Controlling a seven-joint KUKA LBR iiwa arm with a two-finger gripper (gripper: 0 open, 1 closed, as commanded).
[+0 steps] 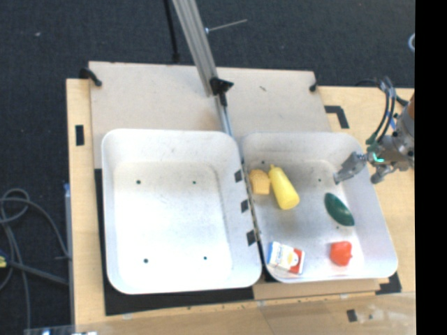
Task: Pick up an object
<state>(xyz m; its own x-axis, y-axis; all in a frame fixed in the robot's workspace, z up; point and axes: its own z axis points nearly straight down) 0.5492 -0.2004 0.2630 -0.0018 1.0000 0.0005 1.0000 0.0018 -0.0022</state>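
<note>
- Hovering over the right bin's (377, 257) upper right edge, the gripper (363, 167) has its jaws spread, nothing between them
- Lying in that bin: a yellow bottle (283, 188) touching a small yellow block (260, 182), a dark green object (339, 209) nearest the gripper, an orange-red object (340, 253), and a red-and-white carton (286, 258)
- Left bin (112, 159) sits alongside

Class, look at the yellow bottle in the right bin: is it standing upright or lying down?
Lying down. The yellow bottle rests on its side on the right bin floor, its long body stretched flat beside the bin divider.
</note>
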